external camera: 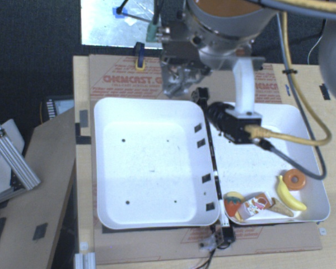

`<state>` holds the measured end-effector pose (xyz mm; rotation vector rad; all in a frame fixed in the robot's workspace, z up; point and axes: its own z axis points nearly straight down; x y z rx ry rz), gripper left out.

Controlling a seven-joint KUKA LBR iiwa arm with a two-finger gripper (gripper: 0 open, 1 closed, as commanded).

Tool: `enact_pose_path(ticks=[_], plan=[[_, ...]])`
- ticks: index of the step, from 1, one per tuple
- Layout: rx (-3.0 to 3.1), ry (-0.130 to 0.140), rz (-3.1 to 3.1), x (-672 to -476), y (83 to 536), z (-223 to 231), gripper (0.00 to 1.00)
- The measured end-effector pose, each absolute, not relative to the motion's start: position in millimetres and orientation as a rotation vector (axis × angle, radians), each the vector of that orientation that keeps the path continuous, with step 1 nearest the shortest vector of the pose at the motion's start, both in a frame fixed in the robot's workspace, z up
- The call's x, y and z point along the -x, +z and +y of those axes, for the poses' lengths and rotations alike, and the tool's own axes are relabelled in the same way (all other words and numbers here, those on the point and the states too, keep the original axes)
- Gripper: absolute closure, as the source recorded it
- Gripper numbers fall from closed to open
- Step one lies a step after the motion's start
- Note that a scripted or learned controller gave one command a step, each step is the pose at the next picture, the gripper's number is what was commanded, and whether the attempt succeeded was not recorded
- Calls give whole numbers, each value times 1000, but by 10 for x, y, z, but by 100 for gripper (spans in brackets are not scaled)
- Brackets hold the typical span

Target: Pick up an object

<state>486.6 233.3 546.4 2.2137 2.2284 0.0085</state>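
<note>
Several small objects lie in the front corner of the right bin (302,122): a yellow banana (288,194), an orange round piece (294,179), a red-orange fruit (233,203), a red and white packet (254,204) and a tan wedge (281,208). My gripper (178,86) hangs blurred over the cardboard just behind the back rim of the left bin (151,161), far from those objects. Nothing shows in its grasp.
A white bracket (244,91) with a black box (234,125) and a yellow cable (291,140) hangs from the arm over the back of the right bin. A divider with black clips (208,161) separates the bins. A yellow clamp (140,58) stands at the back.
</note>
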Motion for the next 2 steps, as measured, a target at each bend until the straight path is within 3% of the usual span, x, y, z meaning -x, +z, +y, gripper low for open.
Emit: enact_pose_path(ticks=[1, 2], plan=[[-2225, -25, 2226, -4850, 3848, 2338, 100], [-2229, -22, 2220, -4850, 2544, 1921, 100]])
